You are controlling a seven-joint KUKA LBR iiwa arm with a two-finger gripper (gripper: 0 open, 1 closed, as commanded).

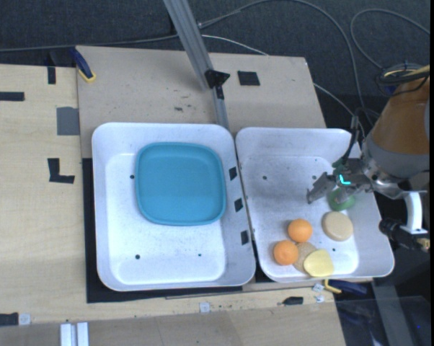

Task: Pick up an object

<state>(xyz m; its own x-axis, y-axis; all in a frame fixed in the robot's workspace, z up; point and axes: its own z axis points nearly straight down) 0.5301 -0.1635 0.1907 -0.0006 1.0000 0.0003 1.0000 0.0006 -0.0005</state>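
The right bin [289, 150] holds several small objects near its front right corner. Two orange balls [299, 230] [285, 252] lie side by side, with a yellow piece [319, 262] in front of them and a beige round piece [337, 226] to their right. A small green object [341, 201] lies at the bin's right side. My gripper [331, 189] hangs low over the right bin, directly above and partly covering the green object. Whether it touches the green object is hidden.
The left bin [116, 258] carries a blue square plate [179, 183]. A slanted metal pole [195, 42] rises behind the bins. Cables [332, 27] run over the dark floor at the back right.
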